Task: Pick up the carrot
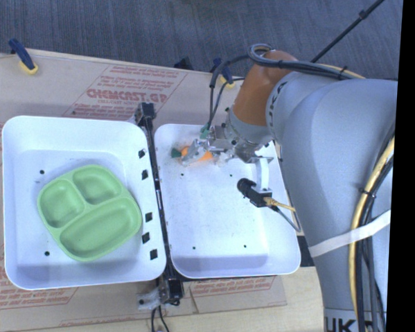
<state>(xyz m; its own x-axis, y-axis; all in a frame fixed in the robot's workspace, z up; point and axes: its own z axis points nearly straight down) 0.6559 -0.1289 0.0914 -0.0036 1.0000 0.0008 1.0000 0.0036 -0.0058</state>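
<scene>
The gripper [210,147] is low over the far end of the right bin [218,233], under the orange band of the arm [320,133]. Its tip is at the carrot [188,153], touching it or just beside it; which one, I cannot tell, nor whether the gripper is parted or clenched. The carrot lies on the bin floor near the far wall, towards the bin's left side, with its green top pointing to the left bin [26,152]. The left bin holds a green plate [88,211] with three compartments, lying flat near the bin's middle. Both bins sit side by side on cardboard [128,88] with red print.
</scene>
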